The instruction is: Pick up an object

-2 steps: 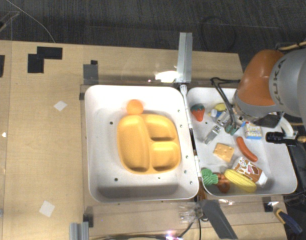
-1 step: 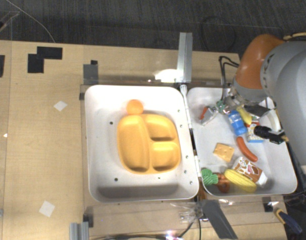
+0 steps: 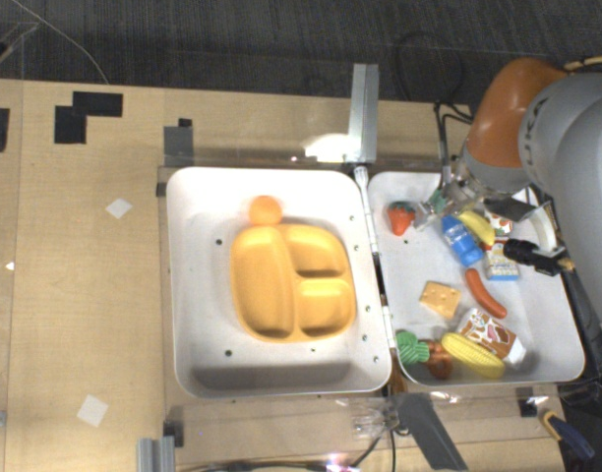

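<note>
small blue bottle, lying tilted

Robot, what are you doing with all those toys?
The arm is reaching into the right bin, which holds toy food: a strawberry, a blue bottle, a banana, a cracker, a hot dog and corn. Its gripper is low at the bin's far end, between the strawberry and the bottle. Nothing is lifted yet. The left bin holds a yellow tray and an orange ball.
</note>
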{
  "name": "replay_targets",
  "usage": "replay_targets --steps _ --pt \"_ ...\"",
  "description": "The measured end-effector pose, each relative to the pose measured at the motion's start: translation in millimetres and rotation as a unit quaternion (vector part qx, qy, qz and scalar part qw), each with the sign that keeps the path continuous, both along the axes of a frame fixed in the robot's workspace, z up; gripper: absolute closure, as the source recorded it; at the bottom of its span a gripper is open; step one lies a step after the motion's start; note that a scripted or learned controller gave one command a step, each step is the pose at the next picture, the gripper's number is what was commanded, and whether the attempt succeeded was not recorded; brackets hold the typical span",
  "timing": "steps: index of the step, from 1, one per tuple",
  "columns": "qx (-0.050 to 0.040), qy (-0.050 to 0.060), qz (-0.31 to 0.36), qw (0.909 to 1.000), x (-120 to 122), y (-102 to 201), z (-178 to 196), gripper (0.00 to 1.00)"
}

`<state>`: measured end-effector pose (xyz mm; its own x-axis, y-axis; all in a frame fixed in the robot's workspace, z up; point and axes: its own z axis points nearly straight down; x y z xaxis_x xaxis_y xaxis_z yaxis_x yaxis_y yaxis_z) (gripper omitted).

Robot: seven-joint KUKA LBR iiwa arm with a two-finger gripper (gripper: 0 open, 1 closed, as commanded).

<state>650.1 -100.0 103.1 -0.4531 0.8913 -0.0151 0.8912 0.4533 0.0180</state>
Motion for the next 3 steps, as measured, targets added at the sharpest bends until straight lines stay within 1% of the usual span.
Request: replay_targets --steps 1,2,3 --pt "0.0054 0.005 -0.157 0.9875 -19.4 44.8 85.9 1.00" --pt "0.0029 0.010 -0.067 0.9977 -26.1 -16.9 -1.2 1.00" --pt "0.0062 0.006 -0.204 0.9790 -49.9 47.8 84.5 1.00"
